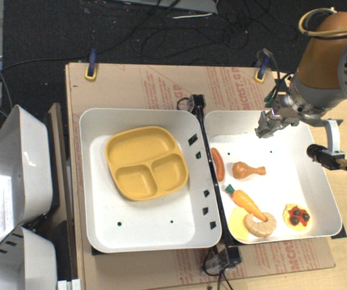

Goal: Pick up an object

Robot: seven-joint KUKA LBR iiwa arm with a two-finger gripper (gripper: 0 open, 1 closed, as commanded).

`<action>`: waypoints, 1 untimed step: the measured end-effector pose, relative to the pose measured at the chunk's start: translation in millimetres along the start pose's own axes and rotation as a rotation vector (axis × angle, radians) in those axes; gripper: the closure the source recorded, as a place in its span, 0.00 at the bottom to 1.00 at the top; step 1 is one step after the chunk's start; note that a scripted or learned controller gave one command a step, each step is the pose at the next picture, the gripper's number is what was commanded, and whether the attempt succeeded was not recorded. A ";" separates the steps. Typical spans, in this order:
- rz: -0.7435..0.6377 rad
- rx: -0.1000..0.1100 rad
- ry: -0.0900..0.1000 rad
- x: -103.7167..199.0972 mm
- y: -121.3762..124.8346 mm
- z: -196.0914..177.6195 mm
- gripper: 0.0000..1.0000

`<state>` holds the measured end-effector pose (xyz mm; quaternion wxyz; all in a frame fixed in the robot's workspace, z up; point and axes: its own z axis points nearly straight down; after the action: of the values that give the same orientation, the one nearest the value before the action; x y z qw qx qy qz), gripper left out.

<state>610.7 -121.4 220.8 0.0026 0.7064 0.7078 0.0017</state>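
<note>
In the left bin, a yellow divided plate [147, 162] is lying. In the right bin, lower centre – sausage [217, 164], chicken drumstick [247, 170], carrot [246, 203]. The gripper [265, 127] is hovering at the upper right, nothing between its fingers – open or closed, I cannot tell. Next it should be descending onto one toy.

The arm [329, 53] runs off the right edge, so its base is cut off. The gripper [265, 130] is dark and too small to read. The spare bins [13, 174] at left are cropped by the left and bottom edges. A cracker [262, 224] covers part of the yellow slice [239, 222].
</note>
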 end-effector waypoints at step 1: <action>-0.005 0.006 0.002 57.2 2.0 6.8 1.00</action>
<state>612.7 -64.2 213.9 -0.0003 0.7046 0.7097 0.0001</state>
